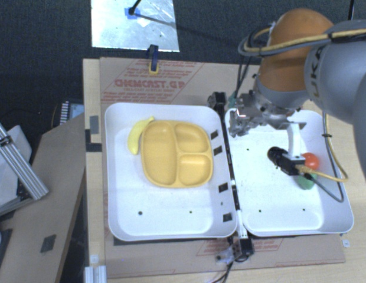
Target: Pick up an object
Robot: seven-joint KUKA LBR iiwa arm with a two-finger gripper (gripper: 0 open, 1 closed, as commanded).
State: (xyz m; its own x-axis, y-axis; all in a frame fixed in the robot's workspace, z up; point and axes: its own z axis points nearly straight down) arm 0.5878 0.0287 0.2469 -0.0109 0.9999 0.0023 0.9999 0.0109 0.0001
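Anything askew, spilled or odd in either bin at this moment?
Mildly odd: the banana in the left bin is wedged against the yellow divided plate, partly tucked under its rim. Nothing looks spilled or broken.

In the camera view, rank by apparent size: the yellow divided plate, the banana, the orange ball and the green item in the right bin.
1. Yellow divided plate, clearly the largest.
2. Banana, partly hidden by the plate.
3. Orange ball and green item: both small and partly hidden, so I would not rank them.
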